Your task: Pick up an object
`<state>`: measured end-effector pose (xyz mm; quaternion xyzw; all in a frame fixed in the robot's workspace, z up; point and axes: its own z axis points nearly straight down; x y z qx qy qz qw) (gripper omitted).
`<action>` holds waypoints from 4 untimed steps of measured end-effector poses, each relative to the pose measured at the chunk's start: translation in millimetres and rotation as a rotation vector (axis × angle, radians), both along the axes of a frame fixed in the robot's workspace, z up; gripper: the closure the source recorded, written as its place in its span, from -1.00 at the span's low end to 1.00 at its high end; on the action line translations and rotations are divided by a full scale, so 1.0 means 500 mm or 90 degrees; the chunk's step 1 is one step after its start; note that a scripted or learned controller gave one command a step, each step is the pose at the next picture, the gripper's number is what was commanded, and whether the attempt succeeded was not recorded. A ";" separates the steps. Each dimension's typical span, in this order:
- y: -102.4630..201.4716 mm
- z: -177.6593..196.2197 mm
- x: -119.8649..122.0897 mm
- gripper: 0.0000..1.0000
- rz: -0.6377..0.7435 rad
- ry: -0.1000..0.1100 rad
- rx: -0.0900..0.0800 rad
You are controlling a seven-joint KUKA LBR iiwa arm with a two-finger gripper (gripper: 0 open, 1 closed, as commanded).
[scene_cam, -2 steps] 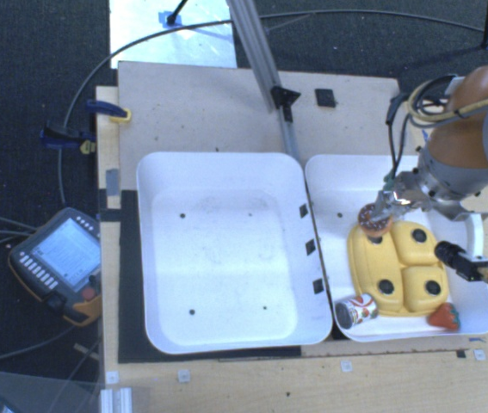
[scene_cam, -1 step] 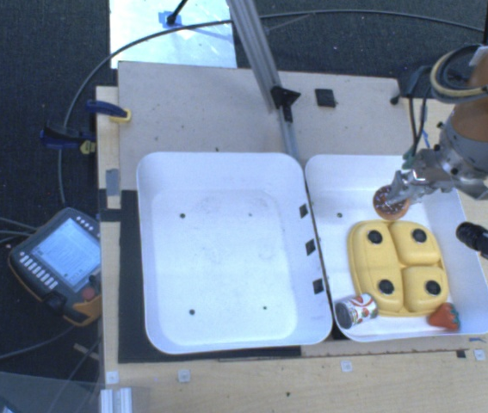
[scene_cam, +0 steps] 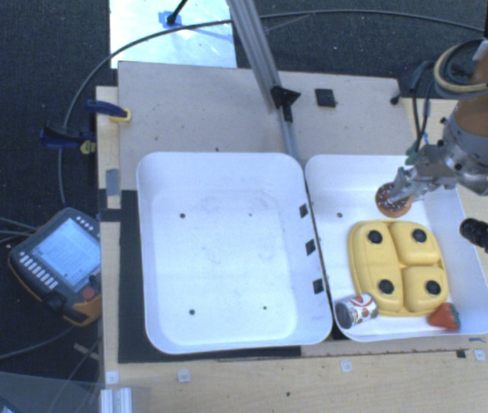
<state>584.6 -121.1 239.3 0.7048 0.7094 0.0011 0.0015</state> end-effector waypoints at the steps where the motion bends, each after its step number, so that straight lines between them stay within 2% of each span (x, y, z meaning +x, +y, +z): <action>1: 0.110 0.012 0.026 1.00 0.002 0.000 0.001; 2: 0.212 0.001 0.082 1.00 0.003 0.000 0.001; 3: 0.331 0.003 0.104 1.00 0.002 0.000 0.001; 4: 0.443 -0.035 0.135 1.00 0.002 0.001 0.001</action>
